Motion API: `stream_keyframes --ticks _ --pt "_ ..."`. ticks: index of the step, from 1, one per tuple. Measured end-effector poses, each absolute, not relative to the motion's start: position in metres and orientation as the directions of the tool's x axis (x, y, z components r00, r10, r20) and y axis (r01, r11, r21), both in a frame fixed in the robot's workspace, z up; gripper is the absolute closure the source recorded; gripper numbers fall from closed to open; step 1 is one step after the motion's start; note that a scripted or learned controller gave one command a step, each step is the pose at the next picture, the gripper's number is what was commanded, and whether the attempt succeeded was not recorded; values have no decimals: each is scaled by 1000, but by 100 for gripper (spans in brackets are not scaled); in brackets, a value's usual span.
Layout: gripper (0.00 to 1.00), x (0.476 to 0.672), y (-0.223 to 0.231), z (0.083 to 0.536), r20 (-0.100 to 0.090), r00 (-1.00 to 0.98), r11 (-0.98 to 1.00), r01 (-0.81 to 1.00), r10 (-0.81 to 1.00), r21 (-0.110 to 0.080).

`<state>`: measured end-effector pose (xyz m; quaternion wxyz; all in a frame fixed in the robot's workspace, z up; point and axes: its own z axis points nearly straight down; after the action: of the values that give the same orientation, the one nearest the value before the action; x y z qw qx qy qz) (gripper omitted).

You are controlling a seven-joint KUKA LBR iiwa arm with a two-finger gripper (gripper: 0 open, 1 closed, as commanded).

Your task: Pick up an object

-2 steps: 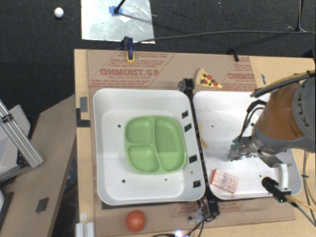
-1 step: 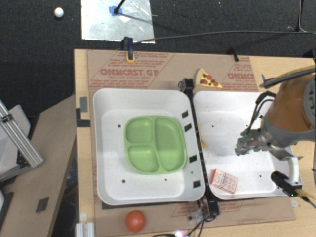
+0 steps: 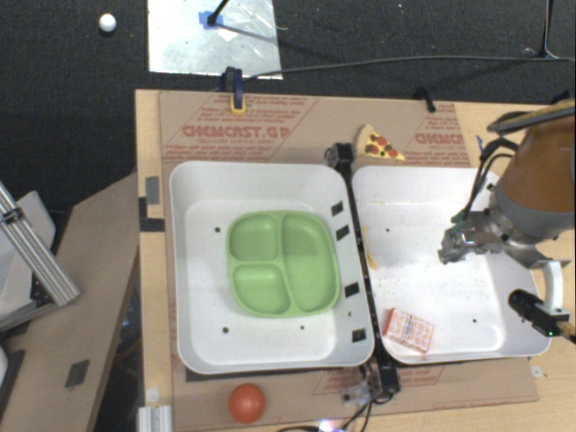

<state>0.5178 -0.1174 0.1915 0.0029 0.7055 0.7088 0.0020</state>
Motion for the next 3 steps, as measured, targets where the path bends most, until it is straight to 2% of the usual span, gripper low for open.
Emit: stream_keyframes --ticks 1,3 --pt "100 515 -109 249 -1 -5 5 1000 1000 8" --pt "100 558 -20 249 1 -9 9 1000 1000 3"
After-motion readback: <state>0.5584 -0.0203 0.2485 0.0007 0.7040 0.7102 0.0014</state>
